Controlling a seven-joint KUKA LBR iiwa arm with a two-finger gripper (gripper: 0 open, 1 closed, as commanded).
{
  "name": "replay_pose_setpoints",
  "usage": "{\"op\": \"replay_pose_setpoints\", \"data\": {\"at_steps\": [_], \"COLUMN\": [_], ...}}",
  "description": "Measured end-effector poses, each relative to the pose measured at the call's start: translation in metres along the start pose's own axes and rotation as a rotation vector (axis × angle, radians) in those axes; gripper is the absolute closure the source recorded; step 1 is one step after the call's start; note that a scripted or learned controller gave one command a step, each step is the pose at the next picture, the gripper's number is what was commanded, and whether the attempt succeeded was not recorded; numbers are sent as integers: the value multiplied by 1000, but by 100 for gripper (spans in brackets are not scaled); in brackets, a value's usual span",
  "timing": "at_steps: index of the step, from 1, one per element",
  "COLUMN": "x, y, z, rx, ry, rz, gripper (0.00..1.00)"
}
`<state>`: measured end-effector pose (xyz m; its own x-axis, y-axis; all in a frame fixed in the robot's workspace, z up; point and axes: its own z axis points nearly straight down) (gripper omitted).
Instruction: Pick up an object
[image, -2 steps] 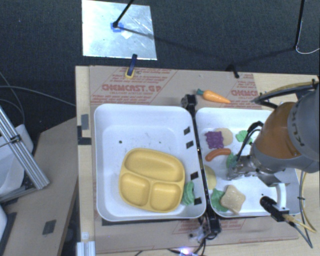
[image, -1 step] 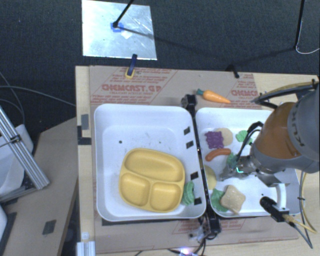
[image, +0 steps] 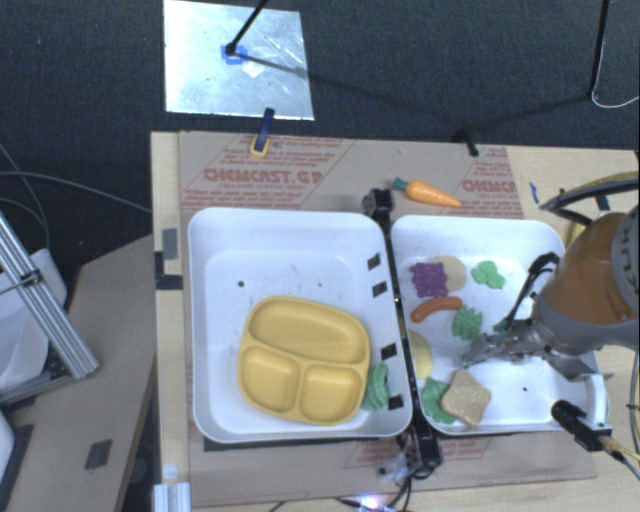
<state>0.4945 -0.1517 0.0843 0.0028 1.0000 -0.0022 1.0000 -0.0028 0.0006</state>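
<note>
The right bin (image: 520, 232) holds several toy foods: purple grapes (image: 430, 278), an orange-red sausage (image: 437, 309), a green leaf (image: 488, 274), a green broccoli piece (image: 467, 322), a slice of bread (image: 466, 397) lying on a lettuce leaf (image: 432, 398), and a pale yellow piece (image: 421, 355) by the divider. My gripper (image: 476, 354) reaches in from the right and sits low over the bin floor, just below the broccoli piece and above the bread. Nothing is visibly held in it.
The left bin (image: 290, 225) bears a yellow compartment tray (image: 303, 358) and a green piece (image: 377, 388) at its right wall. An orange carrot (image: 428, 192) lies on the bench behind the bins. The arm's body (image: 590, 290) covers the right bin's right side.
</note>
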Motion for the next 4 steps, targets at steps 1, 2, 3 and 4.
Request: {"op": "replay_pose_setpoints", "data": {"at_steps": [1, 2, 3, 4], "x": [-23, -57, 32, -12], "y": [-8, -8, -7, -8], "z": [0, 0, 0, -24], "rx": [0, -2, 1, -3], "ry": [1, -1, 7, -1], "rz": [-1, -1, -14, -2], "gripper": [0, 0, 0, 0]}}
